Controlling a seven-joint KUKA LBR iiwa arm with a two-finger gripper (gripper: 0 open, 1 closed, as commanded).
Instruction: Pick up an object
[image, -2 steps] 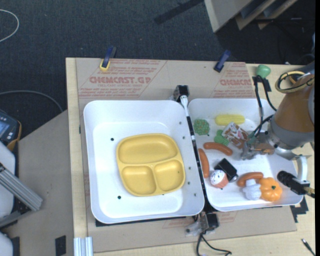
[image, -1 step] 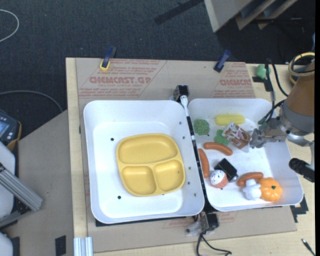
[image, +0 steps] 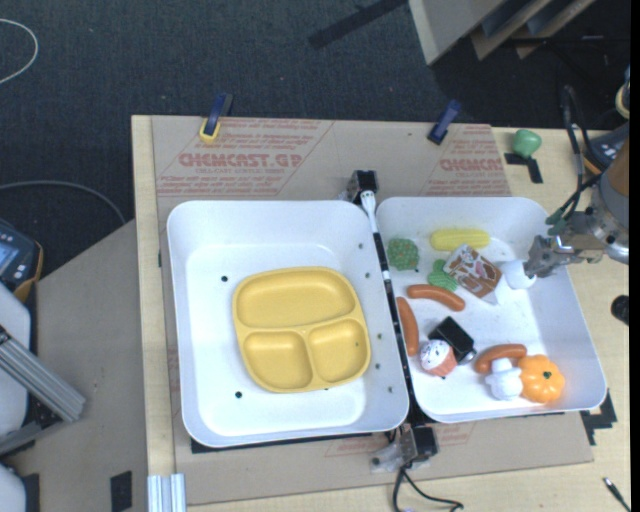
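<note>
Two white bins sit side by side on the tabletop (image: 300, 150), which is covered by a brown printed sheet. The left bin (image: 195, 300) holds a yellow tray (image: 300, 328) with three compartments, lying near its centre.

The right bin (image: 570, 330) carries the loose things. At about 12 o'clock in it lies a corn cob (image: 460, 239); just at 9 o'clock of the cob is a green broccoli (image: 403, 253). Below the cob sits a brown-and-white packet (image: 473, 271), with a small green piece (image: 441, 275) touching its 8 o'clock side. One sausage (image: 436, 296) lies across the middle, a second sausage (image: 409, 326) runs along the 9 o'clock wall, and a third sausage (image: 499, 356) lies toward 5 o'clock. Between them are a black block (image: 455, 335) and a round white-and-red toy (image: 436, 357). An orange pumpkin (image: 541, 379) rests at 5 o'clock, touching a small white figure (image: 505, 381).

The gripper (image: 527, 268) is at the bin's 2 o'clock edge, low over the rim, with a small white thing just beside its fingers; whether they are open or closed cannot be told. A green ball (image: 525, 142) lies on the tabletop beyond the bin at 1 o'clock.
</note>
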